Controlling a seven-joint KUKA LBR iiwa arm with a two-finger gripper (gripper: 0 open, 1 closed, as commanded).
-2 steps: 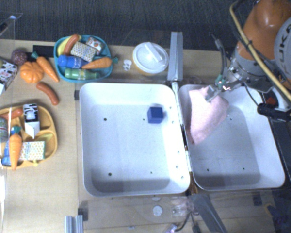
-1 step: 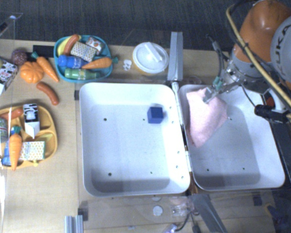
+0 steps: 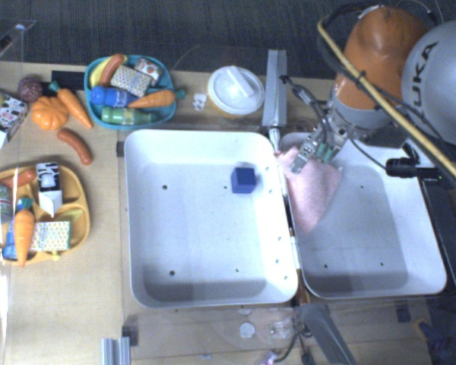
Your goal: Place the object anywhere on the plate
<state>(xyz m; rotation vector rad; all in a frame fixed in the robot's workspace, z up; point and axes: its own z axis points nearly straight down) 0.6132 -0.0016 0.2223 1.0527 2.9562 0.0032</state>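
Two white bins [image 3: 205, 280]; one blue cube [image 3: 244, 179] in left bin; one gripper [image 3: 317, 150], fingers pinching one pink cloth [image 3: 313, 192]

Bench [image 3: 106, 226] under two bins [image 3: 205, 280], perhaps toys [image 3: 61, 112].

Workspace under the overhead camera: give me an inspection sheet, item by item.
Surface: two white bins side by side, left bin and right bin, on a wooden bench.
Job's things: blue cube in the left bin; pink plate leaning at the right bin's left wall.
Clutter: blue bowl of toy food, yellow tray of toy food, loose toy vegetables, white lid.
Grippers: hand at the plate's upper edge; nothing seen between its fingers.
Cables: yellow hose along the arm.
Surroundings: dark carpet.
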